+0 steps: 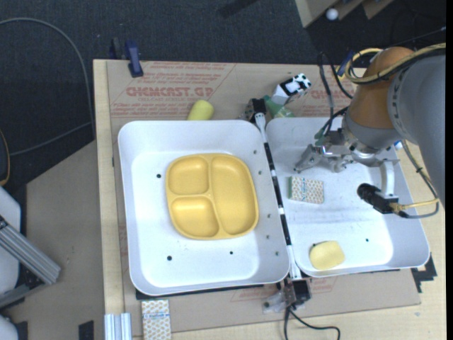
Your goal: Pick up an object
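Patterned packet [306, 189] just below hand [323, 158]

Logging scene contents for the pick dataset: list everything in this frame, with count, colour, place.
shallow white plastic bins: 2, white, side by side on the bench
yellow three-compartment plastic plate: 1, yellow, middle of the left bin
small patterned flat packet: 1, white with green-grey print, centre of the right bin
pale yellow rounded block: 1, pale yellow, near edge of the right bin
yellow cylinder-like object: 1, yellow, on the board behind the left bin
black-and-white small object: 1, behind the bins' junction
blue clamp: 1, blue, board's far left edge
robot arm: 1, grey with orange band, over the right bin
claw: 1, metal, far part of the right bin
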Available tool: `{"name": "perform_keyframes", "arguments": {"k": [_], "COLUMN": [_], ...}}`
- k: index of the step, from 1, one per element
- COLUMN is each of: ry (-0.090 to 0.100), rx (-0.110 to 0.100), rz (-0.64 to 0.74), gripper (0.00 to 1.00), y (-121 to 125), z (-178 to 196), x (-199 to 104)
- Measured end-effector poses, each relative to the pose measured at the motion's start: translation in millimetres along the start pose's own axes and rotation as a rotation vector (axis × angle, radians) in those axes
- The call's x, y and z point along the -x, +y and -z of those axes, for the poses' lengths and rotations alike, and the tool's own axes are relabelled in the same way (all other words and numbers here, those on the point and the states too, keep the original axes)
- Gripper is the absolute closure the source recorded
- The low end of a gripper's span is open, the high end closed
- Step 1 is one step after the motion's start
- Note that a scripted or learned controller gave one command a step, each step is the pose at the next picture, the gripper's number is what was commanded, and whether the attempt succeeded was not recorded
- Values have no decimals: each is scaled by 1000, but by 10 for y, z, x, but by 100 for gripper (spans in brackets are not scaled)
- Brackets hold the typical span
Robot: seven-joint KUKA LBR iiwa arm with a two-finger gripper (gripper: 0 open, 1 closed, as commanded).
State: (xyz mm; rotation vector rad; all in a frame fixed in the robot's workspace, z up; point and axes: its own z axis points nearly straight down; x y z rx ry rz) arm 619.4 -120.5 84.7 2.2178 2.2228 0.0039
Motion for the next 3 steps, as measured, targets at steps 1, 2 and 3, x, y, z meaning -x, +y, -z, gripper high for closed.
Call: {"name": "perform_keyframes", "arguments": {"k": [1, 2, 3], "ry": [0, 0, 0], "rx": [-5, -4, -1], "rz": [-3, -3, 0], "gripper": [0, 100, 100], "y": [-441, -437, -551], "z": [-3, 96, 1005], "x": [-164, -164, -884]}}
